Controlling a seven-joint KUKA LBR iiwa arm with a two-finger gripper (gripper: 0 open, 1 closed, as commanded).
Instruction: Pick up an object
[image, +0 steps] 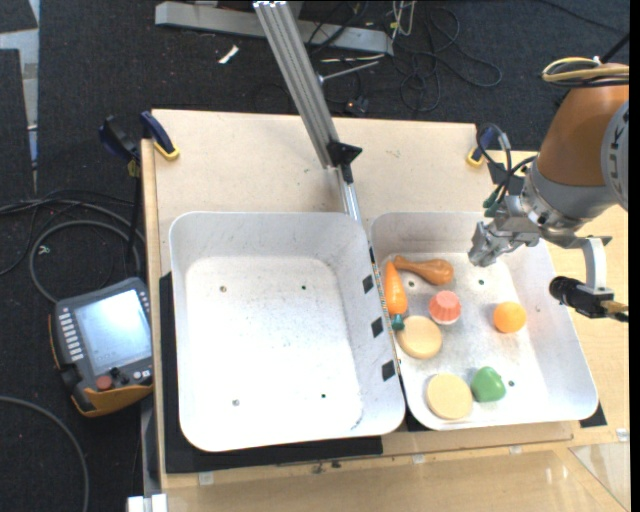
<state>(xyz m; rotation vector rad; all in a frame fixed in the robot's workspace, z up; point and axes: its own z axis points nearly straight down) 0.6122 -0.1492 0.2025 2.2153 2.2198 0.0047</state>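
Note:
Several toy foods lie in the right bin (560, 330): a brown chicken drumstick (424, 268), an orange carrot (396, 291), a pink round piece (445, 307), an orange ball (509, 317), a tan bun (420, 337), a second tan round piece (449, 396) and a green piece (488, 384). My gripper (484, 248) hangs over the back part of the right bin, to the right of the drumstick and above the orange ball. Nothing shows between its fingers.
The left bin (200, 260) stands beside the right one. A slanted metal pole (305, 85) reaches down to the bins' shared back corner. Clamps sit at the bench's back corners (160, 140). A teach pendant (105, 345) lies on the floor at left.

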